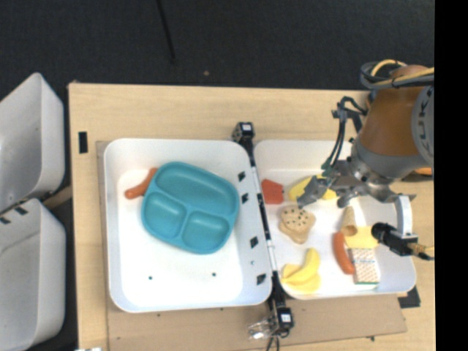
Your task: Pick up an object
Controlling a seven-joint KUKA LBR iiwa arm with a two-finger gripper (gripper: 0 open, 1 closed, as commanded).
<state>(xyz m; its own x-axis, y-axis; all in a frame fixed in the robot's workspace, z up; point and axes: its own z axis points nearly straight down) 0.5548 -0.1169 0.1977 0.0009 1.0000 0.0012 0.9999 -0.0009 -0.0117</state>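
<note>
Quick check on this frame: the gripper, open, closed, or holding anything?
Gripper: low over the right bin, by the yellow piece and the cookie; open or closed cannot be told, and nothing is visibly held.

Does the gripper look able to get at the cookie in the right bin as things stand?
Probably yes. The cookie lies flat with its top uncovered, just below the gripper, and nothing rests on it. The banana and the red piece lie apart from it.
</note>
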